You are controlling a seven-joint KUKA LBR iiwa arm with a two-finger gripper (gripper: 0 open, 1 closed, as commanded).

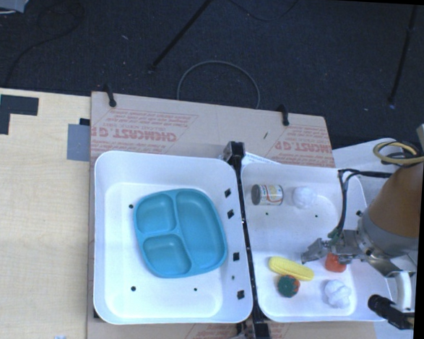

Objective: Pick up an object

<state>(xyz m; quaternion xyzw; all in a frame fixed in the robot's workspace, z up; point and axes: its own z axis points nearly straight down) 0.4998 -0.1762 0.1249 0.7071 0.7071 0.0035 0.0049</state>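
My gripper (329, 250) hangs low over the right bin (310, 313), near its right side. Directly beneath it, touching or nearly touching, is a small orange-red object (334, 264), partly covered by the gripper. To its left lies a yellow corn-like piece (290, 268), with a small green ball (287, 286) just below that. A crumpled white object (337, 293) rests near the bin's front right. Further back, a small can (268, 194) lies on its side next to a white ball (304, 198).
The left bin (116, 195) holds a blue divided plate (180, 232). A black divider with clips (240, 232) separates the two bins. The arm's orange band (405, 200) rises over the right bin's right wall.
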